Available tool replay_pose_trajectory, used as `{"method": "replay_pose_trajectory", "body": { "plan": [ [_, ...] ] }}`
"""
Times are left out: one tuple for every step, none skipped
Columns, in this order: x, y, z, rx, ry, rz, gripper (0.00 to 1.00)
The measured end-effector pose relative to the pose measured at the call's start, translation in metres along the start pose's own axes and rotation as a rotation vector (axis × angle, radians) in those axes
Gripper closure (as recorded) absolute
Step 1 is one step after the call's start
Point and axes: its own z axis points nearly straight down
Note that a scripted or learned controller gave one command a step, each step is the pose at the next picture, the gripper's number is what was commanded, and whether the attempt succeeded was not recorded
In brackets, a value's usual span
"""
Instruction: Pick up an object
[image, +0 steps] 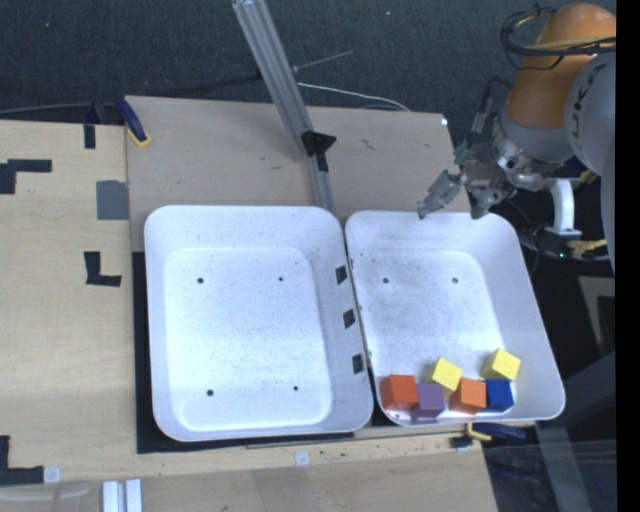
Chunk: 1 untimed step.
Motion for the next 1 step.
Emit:
{"method": "replay_pose_trajectory", "body": {
  "plan": [
    [-0.0380, -0.0622, 0.0047, 0.002, -0.001, 0.006, 0.00]
  ]
}}
